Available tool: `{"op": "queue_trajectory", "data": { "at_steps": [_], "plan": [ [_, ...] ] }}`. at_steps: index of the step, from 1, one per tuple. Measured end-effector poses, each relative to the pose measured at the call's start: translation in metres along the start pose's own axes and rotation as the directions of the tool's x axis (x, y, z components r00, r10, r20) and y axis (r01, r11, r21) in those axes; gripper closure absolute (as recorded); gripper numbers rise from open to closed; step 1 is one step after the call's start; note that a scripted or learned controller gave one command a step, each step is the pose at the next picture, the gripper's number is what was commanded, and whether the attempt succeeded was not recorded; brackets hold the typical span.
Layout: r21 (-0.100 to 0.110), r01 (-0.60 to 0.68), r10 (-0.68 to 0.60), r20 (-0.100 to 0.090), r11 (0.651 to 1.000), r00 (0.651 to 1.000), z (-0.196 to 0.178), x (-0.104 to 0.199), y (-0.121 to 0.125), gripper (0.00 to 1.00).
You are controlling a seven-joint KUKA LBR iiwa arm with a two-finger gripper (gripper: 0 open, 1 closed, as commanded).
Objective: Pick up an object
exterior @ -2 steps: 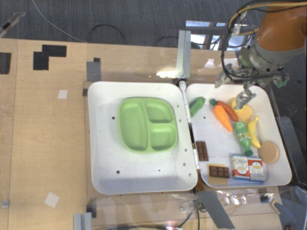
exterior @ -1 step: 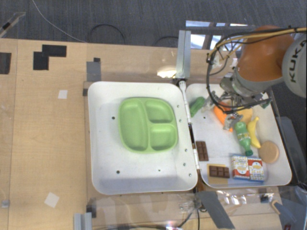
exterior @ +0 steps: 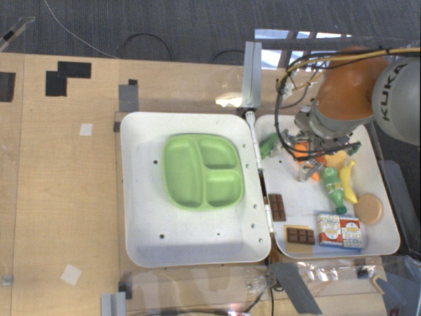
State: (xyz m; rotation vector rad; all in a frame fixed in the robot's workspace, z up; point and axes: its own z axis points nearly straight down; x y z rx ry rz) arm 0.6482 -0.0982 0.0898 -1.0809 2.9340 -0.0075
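Here the claw (exterior: 314, 166) is low in the upper part of the right bin (exterior: 389, 242), over a small orange piece (exterior: 301, 149); whether it is wide, narrow or holding anything I cannot tell. A clean pick probably needs a straight descent onto one item alone. Crowding is the hazard: a green bottle (exterior: 334, 191), a banana (exterior: 348, 182) and a tan round cookie (exterior: 369, 209) lie close at lower right. Two chocolate bars (exterior: 299, 235) and a printed carton (exterior: 339, 231) sit lower. The green divided plate (exterior: 202, 171) in the left bin (exterior: 141, 242) stays well apart.
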Motion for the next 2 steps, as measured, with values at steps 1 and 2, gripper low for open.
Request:
{"op": "queue_trajectory", "data": {
  "at_steps": [1,2],
  "plan": [
    [0.008,0.002,-0.002,0.012,1.0,1.0,-0.0147,-0.0045,-0.0013,1.0],
    [0.007,0.002,-0.002,0.011,1.0,1.0,-0.0142,-0.0043,-0.001,0.0]
  ]
}}
